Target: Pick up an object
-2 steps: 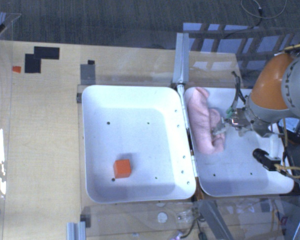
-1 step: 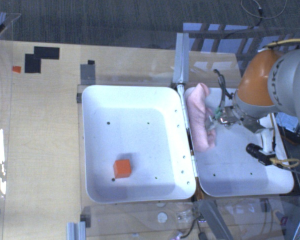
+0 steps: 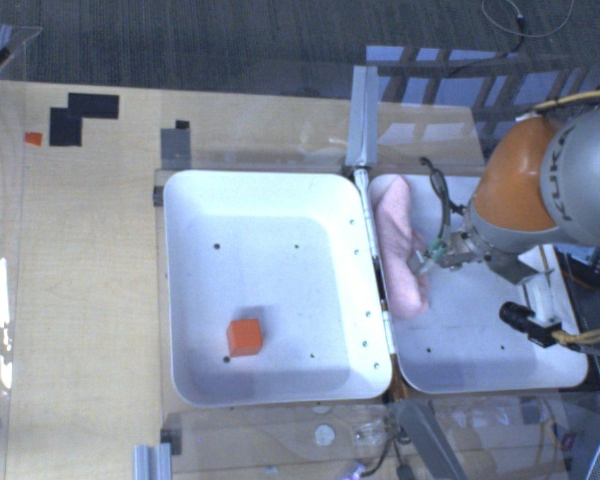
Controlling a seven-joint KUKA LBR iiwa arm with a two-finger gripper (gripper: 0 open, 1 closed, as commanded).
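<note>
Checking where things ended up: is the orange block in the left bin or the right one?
In the left bin. The orange block rests on its floor near the front-left corner.

Only readable text: dark lettering on the arm's grey wrist housing (image 3: 580, 183), at the right edge of the frame, just past the orange band (image 3: 515, 183). It runs vertically and looks like "KUK", cut off by the frame edge, so it's partial. Nothing else legible. The black blocks (image 3: 80, 116) and the small orange square (image 3: 33, 139) near the tabletop's (image 3: 80, 298) far-left corner are plain markers with no characters. Both white bins (image 3: 265, 288) carry no print or labels, and the dark dots on their floors are just dots. No numbers or signs anywhere.
</note>
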